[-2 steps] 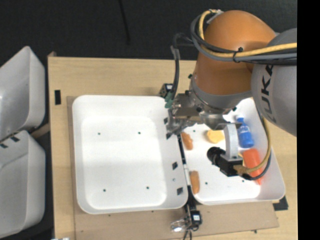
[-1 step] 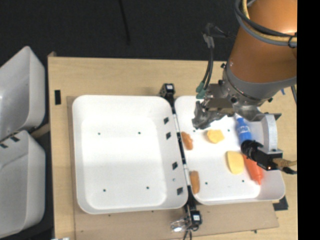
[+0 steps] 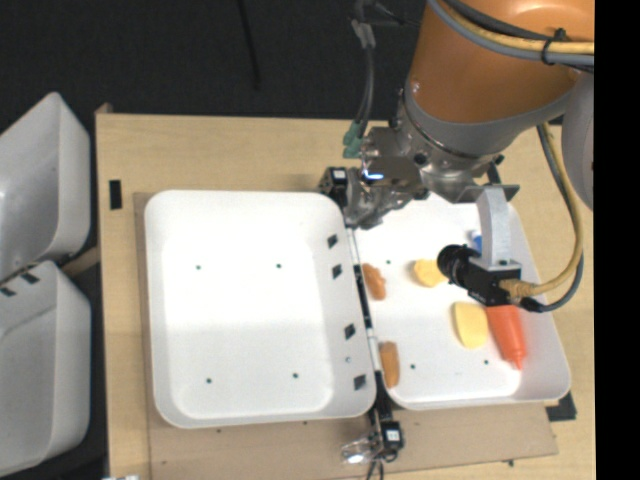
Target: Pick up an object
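The tan wooden surface [image 3: 230,153] carries two white bins against a black backdrop. The claw [image 3: 372,203] hangs over the right bin's [image 3: 440,388] far-left corner; its state can't be told. An orange carrot [image 3: 509,334] lies near the bin's right wall.

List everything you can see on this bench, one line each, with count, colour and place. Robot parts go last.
bins: 2, white, side by side on the bench; left bin, right bin
small brown pieces: 2, orange-brown, along the right bin's left wall; one further back, one nearer the front
yellow pieces: 2, yellow, middle of the right bin; a small one and a larger one in front of it
carrot-like piece: 1, orange-red, right bin, just right of the larger yellow piece
bench: 1, tan wood, under both bins
arm: 1, grey with orange band, reaching in from the right
tool: 1, dark metal, over the back left corner of the right bin
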You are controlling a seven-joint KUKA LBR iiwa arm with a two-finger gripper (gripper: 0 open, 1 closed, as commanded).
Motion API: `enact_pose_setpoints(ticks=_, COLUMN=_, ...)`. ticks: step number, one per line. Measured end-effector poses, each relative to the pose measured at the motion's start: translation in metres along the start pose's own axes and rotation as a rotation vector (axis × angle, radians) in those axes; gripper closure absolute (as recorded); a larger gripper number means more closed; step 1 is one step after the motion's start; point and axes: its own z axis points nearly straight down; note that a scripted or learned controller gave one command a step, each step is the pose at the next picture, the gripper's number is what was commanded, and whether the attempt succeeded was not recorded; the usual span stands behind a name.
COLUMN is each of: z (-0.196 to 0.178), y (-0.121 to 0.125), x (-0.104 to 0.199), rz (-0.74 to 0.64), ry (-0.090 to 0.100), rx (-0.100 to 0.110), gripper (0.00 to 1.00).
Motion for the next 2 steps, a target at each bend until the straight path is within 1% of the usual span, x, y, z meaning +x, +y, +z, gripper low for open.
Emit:
enact_pose_setpoints(ticks=1, z=0.074, y=-0.005, x=-0.040, rz=0.010, ry=-0.003, rx=0.010, gripper=1.00)
enact_pose_setpoints(ticks=2, z=0.018, y=0.034, x=0.001, rz=0.001, ry=0.001, rx=-0.004, gripper=1.00)
